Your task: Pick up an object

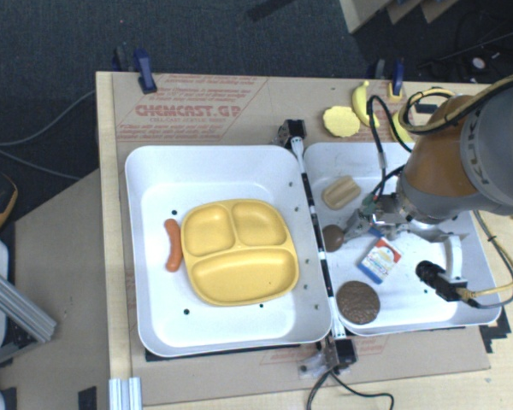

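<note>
Camera view, cardboard-topped bench (188,109), dark carpet (51,24)

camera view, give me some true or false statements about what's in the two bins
1. The yellow divided plate lies in the left bin. True.
2. The orange sausage lies on the plate. False: it lies beside the plate, on the bin floor.
3. The brown round cookie lies in the right bin. True.
4. The small blue and white carton lies in the left bin. False: it lies in the right bin.
</note>
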Motion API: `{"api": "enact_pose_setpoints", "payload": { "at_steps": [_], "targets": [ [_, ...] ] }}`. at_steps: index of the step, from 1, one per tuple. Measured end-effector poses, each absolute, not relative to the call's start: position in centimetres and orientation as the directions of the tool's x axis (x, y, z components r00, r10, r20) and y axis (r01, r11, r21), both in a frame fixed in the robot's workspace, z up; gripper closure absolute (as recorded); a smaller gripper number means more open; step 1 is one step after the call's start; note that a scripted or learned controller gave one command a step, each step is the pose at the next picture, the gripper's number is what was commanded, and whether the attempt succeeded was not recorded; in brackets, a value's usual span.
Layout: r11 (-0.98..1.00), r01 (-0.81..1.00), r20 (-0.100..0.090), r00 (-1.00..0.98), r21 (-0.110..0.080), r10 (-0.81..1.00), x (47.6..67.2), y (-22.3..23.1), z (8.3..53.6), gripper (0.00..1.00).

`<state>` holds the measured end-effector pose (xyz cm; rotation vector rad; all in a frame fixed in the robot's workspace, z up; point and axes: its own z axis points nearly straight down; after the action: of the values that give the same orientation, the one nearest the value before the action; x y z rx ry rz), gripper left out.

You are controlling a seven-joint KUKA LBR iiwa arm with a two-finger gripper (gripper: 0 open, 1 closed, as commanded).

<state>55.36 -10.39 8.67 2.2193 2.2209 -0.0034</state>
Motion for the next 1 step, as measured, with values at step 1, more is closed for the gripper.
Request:
{"api": "enact_pose_setpoints", "payload": {
  "at_steps": [1],
  "targets": [
    [0.001,1.000,-0.007,-0.001,0.013,1.000,66.06,-18.19,9.31,0.00]
  ]
}}
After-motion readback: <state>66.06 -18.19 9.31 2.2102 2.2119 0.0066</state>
